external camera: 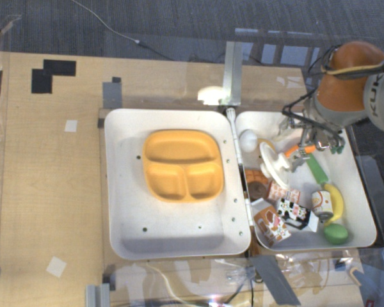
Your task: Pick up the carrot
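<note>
Camera view: the carrot (302, 151) is seen in the right bin (365, 203), lying beside a white plate (272, 163); the gripper (299, 155) is clenched around it.

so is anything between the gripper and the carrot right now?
Nothing visible. The gripper is right at the carrot, at its orange end in the right bin. A white dish lies just beside it on the left, not between them.

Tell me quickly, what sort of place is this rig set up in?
Likely a robotics lab test bench, not a kitchen: two white bins sit on a wooden bench, toy food like a banana fills one, and a loose cable crosses grey carpet.
</note>
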Controlling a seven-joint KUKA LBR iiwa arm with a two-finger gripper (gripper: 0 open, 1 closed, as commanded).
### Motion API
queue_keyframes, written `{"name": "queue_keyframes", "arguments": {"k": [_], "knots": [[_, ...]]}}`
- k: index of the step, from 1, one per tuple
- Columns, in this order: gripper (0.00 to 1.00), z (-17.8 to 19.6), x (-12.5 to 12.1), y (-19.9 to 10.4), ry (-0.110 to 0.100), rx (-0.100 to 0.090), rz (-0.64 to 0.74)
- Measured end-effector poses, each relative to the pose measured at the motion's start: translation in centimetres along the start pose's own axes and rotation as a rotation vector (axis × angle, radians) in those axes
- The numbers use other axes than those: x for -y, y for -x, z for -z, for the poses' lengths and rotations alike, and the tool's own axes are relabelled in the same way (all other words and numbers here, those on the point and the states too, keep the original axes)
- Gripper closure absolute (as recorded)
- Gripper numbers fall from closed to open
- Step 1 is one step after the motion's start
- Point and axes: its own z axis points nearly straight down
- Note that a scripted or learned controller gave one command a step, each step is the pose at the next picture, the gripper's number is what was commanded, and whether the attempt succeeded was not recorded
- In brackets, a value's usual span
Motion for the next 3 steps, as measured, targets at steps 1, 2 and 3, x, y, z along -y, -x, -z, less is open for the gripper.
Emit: {"name": "queue_keyframes", "arguments": {"k": [1, 2, 3], "knots": [[0.0, -0.1, 0.7, 0.5, 0.003, -0.001, -0.008], [0.0, -0.2, 1.1, 1.7, 0.005, -0.011, 0.023], [0.0, -0.4, 2.9, 1.4, 0.008, -0.011, 0.029]]}}
